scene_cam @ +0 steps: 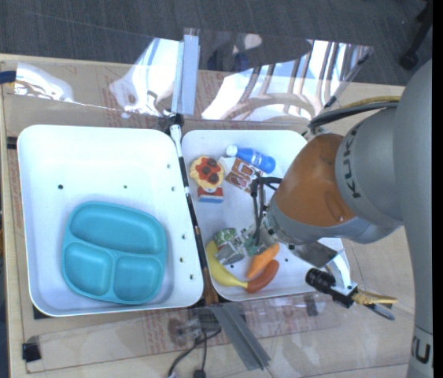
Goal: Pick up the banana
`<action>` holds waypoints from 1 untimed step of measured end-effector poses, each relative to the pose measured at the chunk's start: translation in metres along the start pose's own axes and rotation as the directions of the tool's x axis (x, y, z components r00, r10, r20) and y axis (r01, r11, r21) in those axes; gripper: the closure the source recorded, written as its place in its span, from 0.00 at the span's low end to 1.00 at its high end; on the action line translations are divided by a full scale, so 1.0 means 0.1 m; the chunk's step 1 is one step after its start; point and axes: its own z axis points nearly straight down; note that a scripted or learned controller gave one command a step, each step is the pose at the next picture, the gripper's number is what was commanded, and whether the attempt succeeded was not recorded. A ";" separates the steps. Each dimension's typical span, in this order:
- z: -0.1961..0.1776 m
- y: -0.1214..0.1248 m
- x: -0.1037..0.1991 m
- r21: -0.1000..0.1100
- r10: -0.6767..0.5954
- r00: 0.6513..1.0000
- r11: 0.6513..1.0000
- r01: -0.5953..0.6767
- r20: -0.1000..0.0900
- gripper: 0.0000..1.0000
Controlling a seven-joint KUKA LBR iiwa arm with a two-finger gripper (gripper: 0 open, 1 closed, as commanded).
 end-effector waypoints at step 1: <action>0.09 0.03 0.06 -0.003 0.025 1.000 1.000 -0.025 -0.013 0.00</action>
